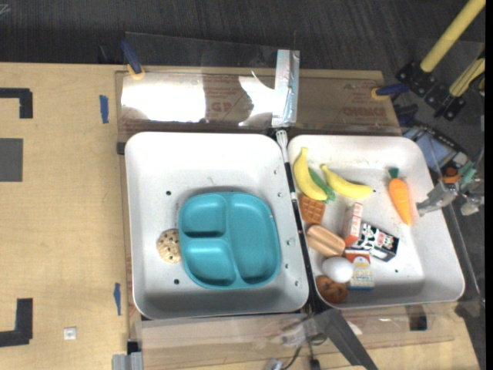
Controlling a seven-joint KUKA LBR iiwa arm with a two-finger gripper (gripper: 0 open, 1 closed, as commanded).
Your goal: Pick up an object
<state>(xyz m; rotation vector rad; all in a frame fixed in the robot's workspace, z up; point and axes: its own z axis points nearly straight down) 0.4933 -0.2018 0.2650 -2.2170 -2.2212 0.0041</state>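
Note:
The right bin [443,272] holds several toy foods. Two yellow bananas [308,177] [347,185] lie at its back left, and an orange carrot [400,199] lies near its right wall. A brown waffle [311,208] and a hot dog bun [325,241] sit along the left wall. A white egg [337,269] and a brown cookie [332,288] are at the front left. A black-and-white milk carton [377,241] lies in the middle, with a small red-and-white box [353,223] beside it. The left bin [146,168] holds a teal divided plate [229,239], and a speckled cookie [169,246] touches the plate's left rim.
A clear plastic sheet and cardboard [208,99] stand behind the bins. Yellow bars and dark clamps [443,45] are at the back right. Some grey and orange hardware [449,187] sits at the right bin's right rim. Wooden bench surface [54,206] spreads to the left.

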